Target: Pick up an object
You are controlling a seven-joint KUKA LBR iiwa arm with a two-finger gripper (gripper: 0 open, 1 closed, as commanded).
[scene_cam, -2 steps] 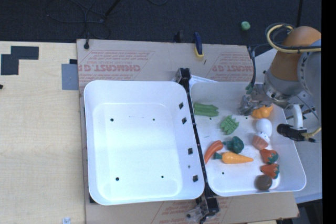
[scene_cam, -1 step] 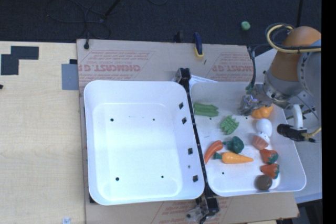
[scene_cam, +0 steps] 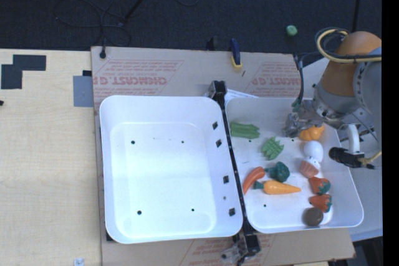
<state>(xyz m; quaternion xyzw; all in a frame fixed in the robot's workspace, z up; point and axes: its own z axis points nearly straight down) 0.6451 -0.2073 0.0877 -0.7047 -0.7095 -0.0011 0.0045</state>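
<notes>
The right bin holds several toy foods. A small orange piece lies near its back right edge, with a white egg-shaped piece just in front of it. Further in are a light green pod, a leafy green piece, a dark green broccoli, a carrot and a red-orange pepper. Two red pieces and a brown potato sit at the front right. My gripper is low over the bin's back right part, right beside the small orange piece.
The left bin lies beside the right one, with a black hinge strip between them. Both rest on a cardboard sheet. The grey arm with its orange band leans over the right bin's far corner.
</notes>
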